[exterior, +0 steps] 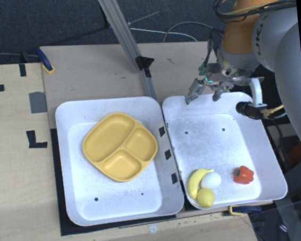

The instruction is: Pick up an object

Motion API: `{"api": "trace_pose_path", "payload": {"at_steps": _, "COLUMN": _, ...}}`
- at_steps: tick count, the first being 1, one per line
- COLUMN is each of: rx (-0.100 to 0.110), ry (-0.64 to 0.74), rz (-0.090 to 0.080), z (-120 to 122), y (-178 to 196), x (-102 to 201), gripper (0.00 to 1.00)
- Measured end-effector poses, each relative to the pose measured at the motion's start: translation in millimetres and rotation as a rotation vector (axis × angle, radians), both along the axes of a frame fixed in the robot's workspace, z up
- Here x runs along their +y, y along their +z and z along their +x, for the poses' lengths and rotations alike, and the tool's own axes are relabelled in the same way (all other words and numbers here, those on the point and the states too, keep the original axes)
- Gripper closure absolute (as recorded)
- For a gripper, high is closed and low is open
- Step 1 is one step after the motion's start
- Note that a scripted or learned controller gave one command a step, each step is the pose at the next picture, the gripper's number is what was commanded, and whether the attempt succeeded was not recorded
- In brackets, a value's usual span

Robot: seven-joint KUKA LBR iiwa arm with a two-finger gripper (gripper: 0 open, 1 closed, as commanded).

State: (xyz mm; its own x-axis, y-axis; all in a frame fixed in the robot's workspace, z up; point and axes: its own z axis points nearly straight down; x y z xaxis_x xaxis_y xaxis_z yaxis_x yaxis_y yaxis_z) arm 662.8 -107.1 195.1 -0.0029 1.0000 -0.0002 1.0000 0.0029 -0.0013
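- The gripper (205,94) hangs over the far rim of the right bin (260,148), near that bin's far left corner, at the end of the grey arm (278,34) with its orange band (247,21).
- Its two fingers are spread apart, one tip (191,97) toward the left and the other toward the right, with bare white bin rim showing in the gap; nothing sits between them.
- The objects in the right bin all lie along its near edge, well apart from the gripper, with the open speckled floor of the bin between.
- A yellow banana (197,179) curves in the near left corner of the right bin.
- A white egg-shaped object (211,180) rests just beside the banana, touching it on its right side.
- A yellow lemon (205,196) lies right below those two, against the bin's near rim.
- A small red object with a green top (243,174), which looks like a pepper or tomato, sits apart from that cluster, further right along the near side.
- The left bin (75,168) holds a yellow divided plate (119,146) with three compartments, lying flat and turned at an angle, toward the bin's middle and far side.
- The plate is across the divide between the bins from the gripper, and not touching it.
- A grey metal bar (122,32) runs slantwise down from the top of the view and ends near the far edge where the two bins meet, left of the gripper.
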Motion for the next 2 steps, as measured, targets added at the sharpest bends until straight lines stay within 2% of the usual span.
{"api": "trace_pose_path", "payload": {"at_steps": 1, "rx": 0.000, "ry": 0.000, "rz": 0.000, "z": 0, "y": 0, "x": 0, "gripper": 0.00}}
{"api": "trace_pose_path", "payload": {"at_steps": 2, "rx": 0.005, "ry": 0.000, "rz": -0.001, "z": 5, "y": -62, "x": -1, "gripper": 0.00}}
